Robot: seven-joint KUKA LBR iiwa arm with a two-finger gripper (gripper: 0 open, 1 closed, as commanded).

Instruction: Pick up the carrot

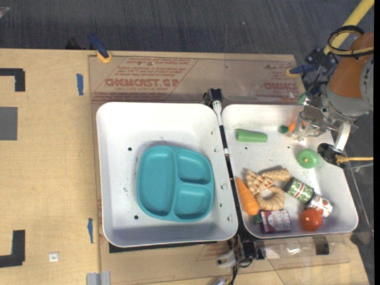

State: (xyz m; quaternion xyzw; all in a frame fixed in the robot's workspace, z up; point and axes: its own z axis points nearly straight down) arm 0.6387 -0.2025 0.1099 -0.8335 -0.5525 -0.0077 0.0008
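While a teal divided plate [176,183] lies in the left white bin [113,159] on the desk [47,177], the carrot [247,196] rests in the right white bin [347,200], close to that bin's left wall, its thick end pointing toward the near edge. Just beside it to the right sits a tan woven toy [268,187], with a small dark red packet [275,220] below. A green block [251,136] lies farther back in the same bin. Further right are a small green can [299,190], a green round piece [307,158] and a red tomato [311,219]. At the bin's far right corner hangs the gripper [309,123], well apart from the carrot; whether its fingers are spread or pressed together cannot be told at this slant.
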